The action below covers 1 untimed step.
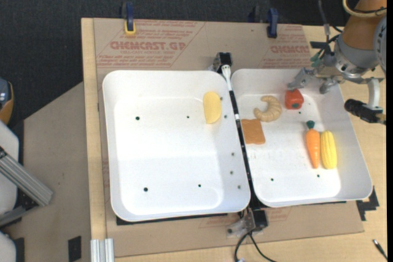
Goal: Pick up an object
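Up at the far edge of the right bin (362, 184) sat my gripper (314, 78), hanging just above the rim, with the red pepper (294, 99) right below and a touch toward the bin's middle. Whether the gripper was spread or pressed together, I could not tell; the metal there was a tangle from this angle. Nothing was between the tips that I could see, so I was carrying nothing.

Inside the right bin, the pepper lay nearest me. Beside it, toward the divider between the bins, was the croissant (268, 107), and just in front of that the brown toast slice (253, 131), hard against the bin's left wall. Along the bin's right side the carrot (313, 145) and the corn cob (328, 149) lay touching, side by side. Over the divider, the yellow piece (212, 107) rested alone in the left bin (116, 150), close to the shared wall.

My read: this was the approach step, no grasp made yet. The pepper looked the likeliest target. The next move called for shifting a little inward from the rim, centring over the pepper, then dropping straight down with room on both sides, clear of the croissant.
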{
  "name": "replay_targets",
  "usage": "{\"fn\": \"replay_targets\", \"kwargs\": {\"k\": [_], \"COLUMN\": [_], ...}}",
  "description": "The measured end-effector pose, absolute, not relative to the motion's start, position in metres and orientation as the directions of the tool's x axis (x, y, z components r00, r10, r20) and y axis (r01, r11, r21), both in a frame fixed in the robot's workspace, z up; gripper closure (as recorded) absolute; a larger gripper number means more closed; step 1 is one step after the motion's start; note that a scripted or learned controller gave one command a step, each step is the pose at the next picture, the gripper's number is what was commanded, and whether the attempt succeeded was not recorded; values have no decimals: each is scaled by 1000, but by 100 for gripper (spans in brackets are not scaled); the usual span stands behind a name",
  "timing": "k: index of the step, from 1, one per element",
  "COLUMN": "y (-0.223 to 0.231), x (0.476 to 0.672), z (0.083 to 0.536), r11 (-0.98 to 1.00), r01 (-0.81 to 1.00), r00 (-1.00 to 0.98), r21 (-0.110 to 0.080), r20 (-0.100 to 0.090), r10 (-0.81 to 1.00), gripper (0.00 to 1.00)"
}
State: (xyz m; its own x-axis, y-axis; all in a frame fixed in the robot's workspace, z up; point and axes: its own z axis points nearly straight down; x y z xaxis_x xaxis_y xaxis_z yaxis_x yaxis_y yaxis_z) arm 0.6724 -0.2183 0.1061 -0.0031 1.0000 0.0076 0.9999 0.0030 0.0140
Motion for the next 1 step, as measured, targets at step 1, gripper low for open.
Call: {"fn": "replay_targets", "kwargs": {"k": [1], "y": [-218], "x": [673], "z": [107], "r11": [3], "r01": [1000], "r00": [-4], "r21": [15], "r20": [7], "r10": [1000], "gripper": [0]}}
